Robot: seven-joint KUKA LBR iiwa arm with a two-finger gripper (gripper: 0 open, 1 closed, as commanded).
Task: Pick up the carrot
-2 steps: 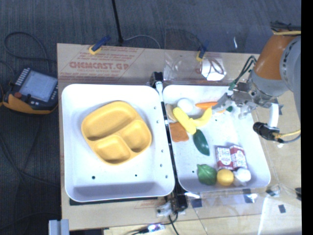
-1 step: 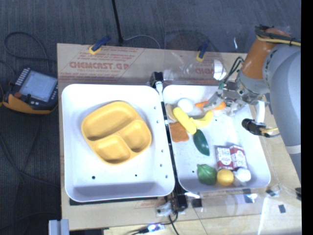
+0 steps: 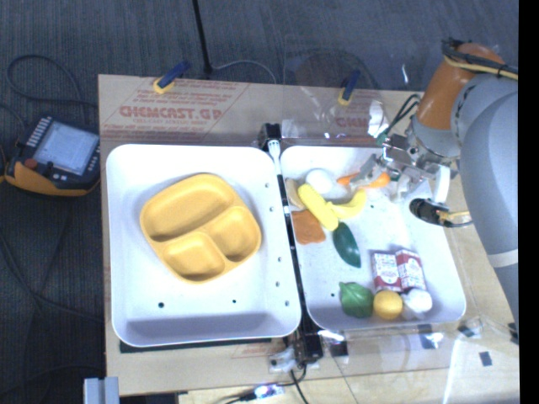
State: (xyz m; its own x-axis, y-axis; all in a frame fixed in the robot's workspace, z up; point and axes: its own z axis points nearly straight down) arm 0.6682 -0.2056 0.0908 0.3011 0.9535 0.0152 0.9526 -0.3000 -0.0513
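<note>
Reaching claw (image 3: pixel 376 172) low over carrot (image 3: pixel 364 178)

A dark grey carpeted floor (image 3: pixel 269 15) with a fine ribbed texture surrounds the bench (image 3: pixel 114 108), whose top is a pale brown board printed with red lettering along its far edge. On the floor to the left lies a handheld pendant (image 3: pixel 52 154) with a lit screen and orange trim, black cables (image 3: pixel 25 251) looping away from it. A thin black pole (image 3: pixel 198 19) rises behind the bench, and two yellow-and-blue clamps (image 3: pixel 171 76) grip the board's far edge under even light.
</note>
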